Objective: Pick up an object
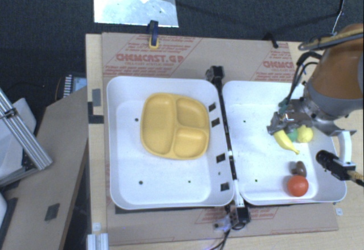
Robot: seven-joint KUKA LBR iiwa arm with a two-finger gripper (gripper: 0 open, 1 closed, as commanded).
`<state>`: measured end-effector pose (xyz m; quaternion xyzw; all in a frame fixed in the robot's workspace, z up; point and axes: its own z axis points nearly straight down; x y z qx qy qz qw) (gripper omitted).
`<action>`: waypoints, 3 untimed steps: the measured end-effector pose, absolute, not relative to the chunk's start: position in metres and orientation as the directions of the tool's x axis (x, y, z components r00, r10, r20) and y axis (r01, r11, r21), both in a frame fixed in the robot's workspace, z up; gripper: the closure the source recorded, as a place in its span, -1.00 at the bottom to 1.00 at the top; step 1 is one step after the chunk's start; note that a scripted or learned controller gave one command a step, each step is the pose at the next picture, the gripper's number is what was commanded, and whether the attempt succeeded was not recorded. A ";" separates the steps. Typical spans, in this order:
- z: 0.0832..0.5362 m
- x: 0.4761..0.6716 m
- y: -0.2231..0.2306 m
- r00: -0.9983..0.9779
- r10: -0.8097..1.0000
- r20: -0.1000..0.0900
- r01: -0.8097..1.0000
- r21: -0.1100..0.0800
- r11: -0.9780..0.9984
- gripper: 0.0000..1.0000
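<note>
Two bins [170,87] — one yellow tray [173,125], one banana [282,141], one tomato [297,186].

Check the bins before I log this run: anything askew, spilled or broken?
Nothing stands out. The yellow divided plate lies flat in the left bin; a banana, a tomato and a small brown item sit loose in the right bin.

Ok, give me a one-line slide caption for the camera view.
Arm's hand low in the right bin beside a banana; yellow tray in the left bin.
</note>
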<state>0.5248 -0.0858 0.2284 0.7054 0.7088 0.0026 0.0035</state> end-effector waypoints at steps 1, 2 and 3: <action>0.248 0.526 -0.086 -0.004 1.000 -0.001 1.000 0.004 0.004 1.00; 0.244 0.529 -0.022 -0.011 1.000 0.002 1.000 0.002 0.011 1.00; 0.232 0.534 0.036 -0.010 1.000 0.002 1.000 0.000 0.010 1.00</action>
